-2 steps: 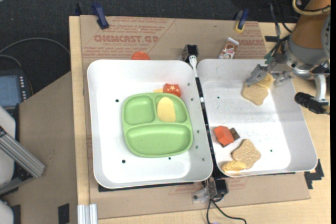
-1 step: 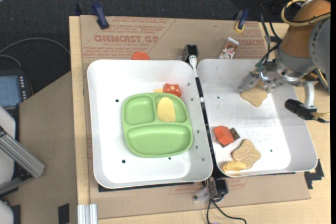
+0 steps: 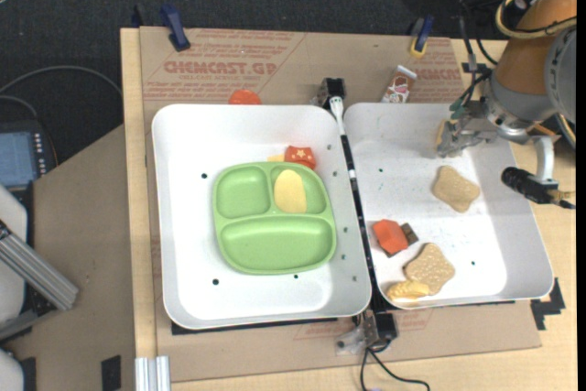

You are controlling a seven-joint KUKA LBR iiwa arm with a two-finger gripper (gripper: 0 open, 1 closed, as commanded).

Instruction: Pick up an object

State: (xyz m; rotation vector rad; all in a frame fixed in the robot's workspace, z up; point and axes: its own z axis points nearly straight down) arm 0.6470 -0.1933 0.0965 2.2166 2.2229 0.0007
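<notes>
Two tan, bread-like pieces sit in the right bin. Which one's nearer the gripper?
The upper tan piece, lying alone just below the gripper. The other tan piece sits near the bin's front edge, beside the orange block.

Red print reading "CHEMCAST GP" runs across the brown protective sheet (image 3: 220, 64) covering the bench board.
</notes>
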